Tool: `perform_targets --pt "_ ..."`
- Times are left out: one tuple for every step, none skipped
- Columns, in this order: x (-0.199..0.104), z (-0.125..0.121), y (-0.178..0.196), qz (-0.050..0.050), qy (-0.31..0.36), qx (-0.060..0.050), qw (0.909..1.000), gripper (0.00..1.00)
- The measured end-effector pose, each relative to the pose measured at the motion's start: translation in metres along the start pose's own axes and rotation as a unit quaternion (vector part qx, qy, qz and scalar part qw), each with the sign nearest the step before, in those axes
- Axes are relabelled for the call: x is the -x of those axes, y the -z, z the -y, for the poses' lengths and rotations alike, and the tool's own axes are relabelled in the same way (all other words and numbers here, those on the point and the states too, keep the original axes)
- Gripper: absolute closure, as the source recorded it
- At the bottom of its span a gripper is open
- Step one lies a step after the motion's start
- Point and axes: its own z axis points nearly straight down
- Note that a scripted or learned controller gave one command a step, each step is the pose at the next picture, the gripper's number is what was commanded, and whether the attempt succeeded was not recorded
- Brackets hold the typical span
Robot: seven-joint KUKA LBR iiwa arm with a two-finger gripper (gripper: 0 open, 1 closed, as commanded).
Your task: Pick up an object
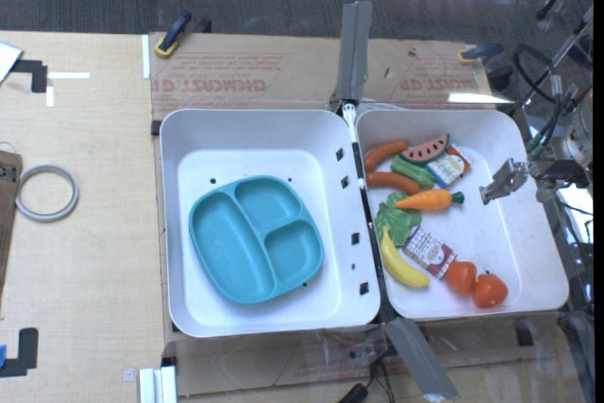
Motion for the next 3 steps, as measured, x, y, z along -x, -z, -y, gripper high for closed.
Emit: perform_targets --pt "0.007 -0.032 0.158 0.001 0.028 0.001 0.9996 0.0" --pt "-0.066 -0.051 0.038 0.0 0.005 0.0 1.0 0.0" --pt "-0.081 -0.058 -0.08 0.0 0.063 -0.001 0.998 0.0"
